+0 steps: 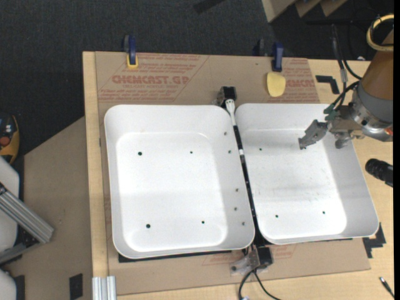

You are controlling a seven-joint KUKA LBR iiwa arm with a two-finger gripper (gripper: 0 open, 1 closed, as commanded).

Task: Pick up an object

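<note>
The only loose thing that looks like a candidate is a small yellow piece (pixel 275 84). It lies on the brown board of the table (pixel 187 74), beyond the far rim of the right bin (pixel 350 230), up and to the left of the tool (pixel 324 137) and well apart from it. The tool hangs over bare white bin floor, its two fingers (pixel 309 136) spread with nothing between them. The likely risk is that a straight descent closes on nothing. Reaching the yellow piece would mean crossing the rim, where a finger could catch and shove the bin.
</note>
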